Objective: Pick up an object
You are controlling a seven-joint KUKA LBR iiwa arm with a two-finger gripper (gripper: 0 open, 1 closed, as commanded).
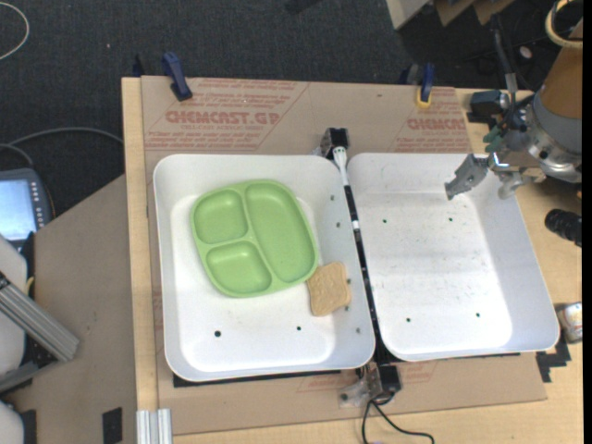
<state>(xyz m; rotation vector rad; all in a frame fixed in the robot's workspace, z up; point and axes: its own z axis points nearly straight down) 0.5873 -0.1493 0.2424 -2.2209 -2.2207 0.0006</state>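
From the one camera above the bench, the gripper (483, 176) hangs over the far right corner of the right bin (518, 276). Two short grey metal fingers (462, 178) splay downward and apart with nothing between them, so the jaws stand open and empty.

The two bins are shallow trays of smooth white plastic with rounded corners. The right bin's floor is finely speckled and has a few small dark holes. The left bin (176, 248) is cleaner and glossier, and it lies well off to the left of the jaws, across a thin black rod (353, 234) that runs along the seam between the two bins.

The left bin holds two objects. One is a green divided plate (253, 237), matte plastic, rounded-rectangular, with three compartments: one long section and two smaller ones. The other is a tan piece shaped like a slice of toast (328, 289), flat, roughly square with soft corners and a grainy surface. It lies just beside the plate's near right corner, seemingly touching its rim, and nearer the camera than the jaws.

Both bins rest on a brown board (222, 109) printed with red lettering. Two clamps hold the board at its far edge, a blue one (176, 75) and a yellow-and-blue one (425, 85).
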